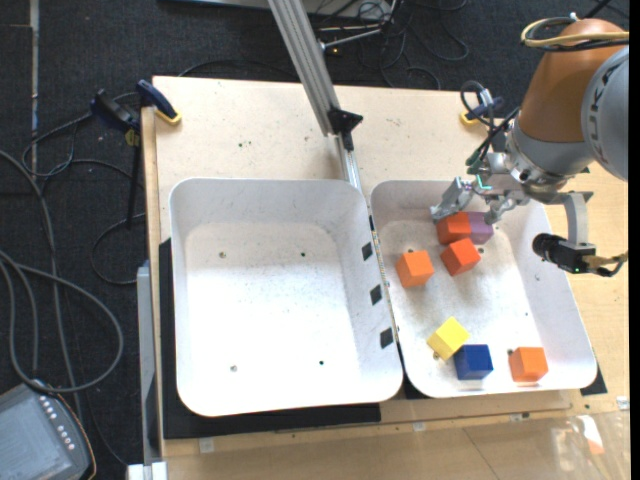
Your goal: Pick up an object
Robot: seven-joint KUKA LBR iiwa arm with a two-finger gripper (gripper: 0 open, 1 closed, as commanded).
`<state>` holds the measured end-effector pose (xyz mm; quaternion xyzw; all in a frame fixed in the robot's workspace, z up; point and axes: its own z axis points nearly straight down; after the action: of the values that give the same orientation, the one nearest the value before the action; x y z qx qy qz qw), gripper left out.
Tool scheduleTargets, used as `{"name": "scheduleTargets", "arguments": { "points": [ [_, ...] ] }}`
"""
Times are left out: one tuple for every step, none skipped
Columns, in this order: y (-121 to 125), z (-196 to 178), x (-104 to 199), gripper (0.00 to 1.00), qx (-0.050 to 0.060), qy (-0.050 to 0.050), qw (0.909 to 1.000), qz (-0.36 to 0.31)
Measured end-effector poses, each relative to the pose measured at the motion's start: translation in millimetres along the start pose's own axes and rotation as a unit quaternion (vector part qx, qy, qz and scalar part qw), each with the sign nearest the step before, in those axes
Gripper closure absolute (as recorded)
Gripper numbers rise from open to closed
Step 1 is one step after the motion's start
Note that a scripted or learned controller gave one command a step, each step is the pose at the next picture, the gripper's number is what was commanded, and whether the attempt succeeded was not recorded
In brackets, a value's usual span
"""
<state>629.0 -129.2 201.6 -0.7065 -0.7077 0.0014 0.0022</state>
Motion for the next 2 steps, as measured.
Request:
{"name": "scheduleTargets", "arguments": {
  "points": [
    [1,-2,0,0.00,-0.002,0.000,1.0000,0.000],
    [6,60,3,0.00,0.000,0.000,1.0000,-0.001]
  ]
}}
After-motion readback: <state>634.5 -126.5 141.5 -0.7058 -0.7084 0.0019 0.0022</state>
